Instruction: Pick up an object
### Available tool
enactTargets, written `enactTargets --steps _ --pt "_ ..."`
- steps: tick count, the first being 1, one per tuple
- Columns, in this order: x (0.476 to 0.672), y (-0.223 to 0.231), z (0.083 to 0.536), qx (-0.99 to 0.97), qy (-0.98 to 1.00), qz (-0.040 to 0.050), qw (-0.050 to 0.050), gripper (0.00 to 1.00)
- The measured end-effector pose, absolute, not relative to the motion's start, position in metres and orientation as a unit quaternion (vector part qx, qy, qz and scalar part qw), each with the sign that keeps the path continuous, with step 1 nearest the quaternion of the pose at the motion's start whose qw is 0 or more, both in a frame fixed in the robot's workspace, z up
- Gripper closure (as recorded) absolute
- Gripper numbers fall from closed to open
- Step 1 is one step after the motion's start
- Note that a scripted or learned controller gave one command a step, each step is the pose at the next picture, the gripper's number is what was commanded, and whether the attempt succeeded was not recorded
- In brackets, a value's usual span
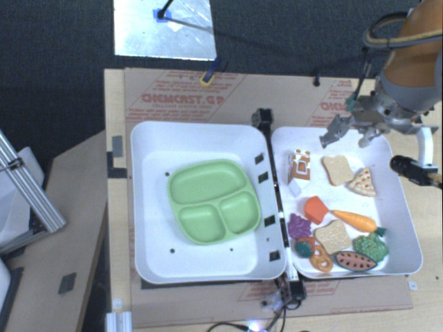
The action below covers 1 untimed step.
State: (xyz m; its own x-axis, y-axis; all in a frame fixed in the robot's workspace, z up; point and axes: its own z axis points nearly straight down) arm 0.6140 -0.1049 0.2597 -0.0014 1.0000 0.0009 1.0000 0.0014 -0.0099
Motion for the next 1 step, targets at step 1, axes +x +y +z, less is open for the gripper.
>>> enactTargets --steps 1 --pt "0.6160 -0.1048 0.2663 -0.706 -0.708 -0.0003 -0.001 0.00"
